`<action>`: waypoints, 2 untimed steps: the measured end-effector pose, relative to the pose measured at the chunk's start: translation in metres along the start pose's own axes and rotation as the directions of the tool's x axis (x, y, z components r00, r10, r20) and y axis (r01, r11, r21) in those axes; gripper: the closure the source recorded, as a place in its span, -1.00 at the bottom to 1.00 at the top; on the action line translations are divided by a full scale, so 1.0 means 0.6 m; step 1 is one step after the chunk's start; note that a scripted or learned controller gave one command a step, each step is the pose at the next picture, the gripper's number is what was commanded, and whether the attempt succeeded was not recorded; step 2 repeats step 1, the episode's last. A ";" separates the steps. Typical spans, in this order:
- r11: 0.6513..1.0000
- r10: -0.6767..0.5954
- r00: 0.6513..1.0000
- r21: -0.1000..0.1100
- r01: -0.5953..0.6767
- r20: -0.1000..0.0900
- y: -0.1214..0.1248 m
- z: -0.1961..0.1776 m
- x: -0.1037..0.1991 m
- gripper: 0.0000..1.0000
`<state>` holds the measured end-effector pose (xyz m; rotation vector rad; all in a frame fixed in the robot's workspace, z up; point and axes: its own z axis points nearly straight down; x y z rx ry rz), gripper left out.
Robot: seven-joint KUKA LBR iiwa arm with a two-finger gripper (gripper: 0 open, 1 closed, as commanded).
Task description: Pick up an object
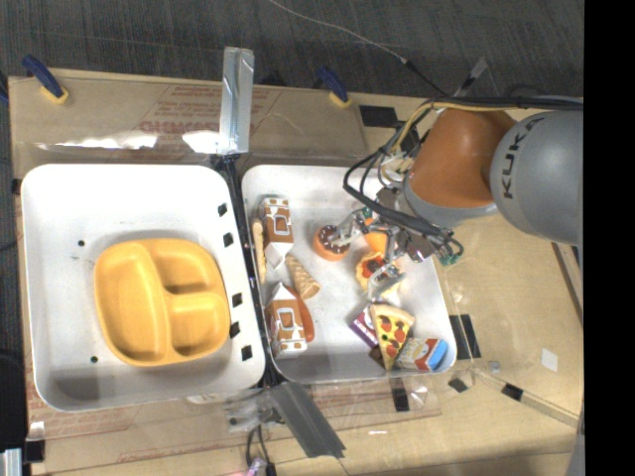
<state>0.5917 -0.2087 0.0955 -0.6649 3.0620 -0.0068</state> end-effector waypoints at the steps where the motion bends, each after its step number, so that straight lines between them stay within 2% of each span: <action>1: 0.994 0.106 0.994 -0.004 -0.106 -0.004 0.004 0.002 0.004 -1.00; 2: 0.994 0.106 0.994 -0.004 -0.106 -0.004 0.004 0.002 0.004 -1.00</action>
